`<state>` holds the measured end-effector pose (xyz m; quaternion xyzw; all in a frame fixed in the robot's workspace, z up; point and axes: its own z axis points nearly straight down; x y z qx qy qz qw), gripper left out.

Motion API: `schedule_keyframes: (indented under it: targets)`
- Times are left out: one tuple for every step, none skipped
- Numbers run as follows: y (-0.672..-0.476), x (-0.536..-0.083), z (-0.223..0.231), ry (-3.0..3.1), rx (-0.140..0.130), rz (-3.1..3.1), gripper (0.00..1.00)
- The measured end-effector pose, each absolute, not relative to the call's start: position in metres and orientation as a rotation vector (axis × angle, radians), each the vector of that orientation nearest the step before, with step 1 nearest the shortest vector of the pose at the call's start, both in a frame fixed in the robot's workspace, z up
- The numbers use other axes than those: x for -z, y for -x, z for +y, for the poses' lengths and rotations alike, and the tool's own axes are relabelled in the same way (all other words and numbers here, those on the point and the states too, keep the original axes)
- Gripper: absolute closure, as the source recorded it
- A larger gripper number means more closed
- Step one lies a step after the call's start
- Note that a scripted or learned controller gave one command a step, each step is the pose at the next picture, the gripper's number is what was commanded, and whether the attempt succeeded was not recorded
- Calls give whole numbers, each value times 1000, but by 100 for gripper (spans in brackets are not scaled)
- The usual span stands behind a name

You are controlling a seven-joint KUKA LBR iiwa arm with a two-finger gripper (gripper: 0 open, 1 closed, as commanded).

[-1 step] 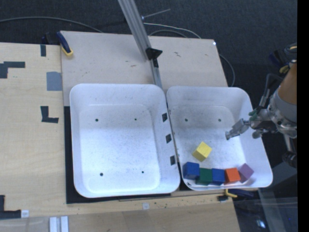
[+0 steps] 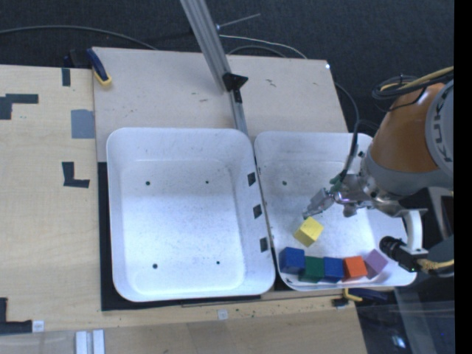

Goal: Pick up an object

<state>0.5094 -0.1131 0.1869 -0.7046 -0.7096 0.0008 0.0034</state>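
Note:
A yellow block [image 2: 310, 231] sits tilted in the right bin [image 2: 295, 146], just left of the bin's middle. My gripper [image 2: 316, 209] reaches in from the right, and its tip is right above the yellow block, touching or nearly touching its top corner. Along the right bin's front wall lie a blue block [image 2: 293, 259], a green block [image 2: 313, 268], a second blue block [image 2: 333, 269], an orange block [image 2: 355, 268] and a purple block [image 2: 376, 261], side by side in a row.
The left bin [image 2: 177, 212] stands beside the right one, and their rims meet at the middle. A slanted metal pole [image 2: 210, 43] rises from the back, between the bins. The arm's orange band [image 2: 405, 135] hangs over the right bin's right side.

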Motion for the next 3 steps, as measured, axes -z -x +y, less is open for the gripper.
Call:
schedule_keyframes:
  targets:
    - [-519,-88,-97,2216,-6,-2221,0]
    - [-482,-196,-65,2219,5,-2226,0]
    - [-497,-95,-109,2219,-10,-2215,0]
